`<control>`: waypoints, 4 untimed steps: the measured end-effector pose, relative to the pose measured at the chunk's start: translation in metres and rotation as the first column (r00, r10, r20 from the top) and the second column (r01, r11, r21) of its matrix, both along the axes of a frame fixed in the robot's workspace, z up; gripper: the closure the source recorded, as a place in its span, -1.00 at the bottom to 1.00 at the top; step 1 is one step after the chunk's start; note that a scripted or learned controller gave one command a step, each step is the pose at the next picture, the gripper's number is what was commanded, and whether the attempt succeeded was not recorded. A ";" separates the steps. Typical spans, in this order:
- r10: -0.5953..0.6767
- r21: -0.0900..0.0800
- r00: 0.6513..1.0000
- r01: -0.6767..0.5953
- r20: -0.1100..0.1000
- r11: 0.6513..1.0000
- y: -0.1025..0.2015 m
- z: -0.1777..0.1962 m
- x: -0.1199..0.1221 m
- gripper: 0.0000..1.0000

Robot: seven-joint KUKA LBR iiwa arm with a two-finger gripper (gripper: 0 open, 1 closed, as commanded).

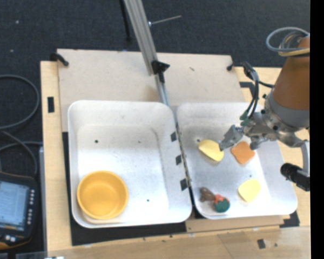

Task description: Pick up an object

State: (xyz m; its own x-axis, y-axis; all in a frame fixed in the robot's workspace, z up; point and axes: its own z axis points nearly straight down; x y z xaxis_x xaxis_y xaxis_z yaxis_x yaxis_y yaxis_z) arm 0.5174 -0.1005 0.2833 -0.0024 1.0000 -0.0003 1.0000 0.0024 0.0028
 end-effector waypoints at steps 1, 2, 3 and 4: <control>-0.002 0.000 1.000 0.002 0.000 1.000 0.000 0.000 0.000 -1.00; -0.002 -0.001 1.000 0.002 -0.004 1.000 -0.003 -0.041 -0.001 -1.00; -0.004 -0.001 1.000 0.004 -0.007 1.000 -0.008 -0.098 -0.010 -1.00; -0.004 0.000 1.000 0.004 -0.006 1.000 -0.014 -0.147 -0.019 -1.00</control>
State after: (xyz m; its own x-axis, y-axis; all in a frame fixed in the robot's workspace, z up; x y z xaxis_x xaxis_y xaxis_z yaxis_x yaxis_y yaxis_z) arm 0.4982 -0.1142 0.1360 0.0014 1.0000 -0.0004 1.0000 -0.0014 -0.0035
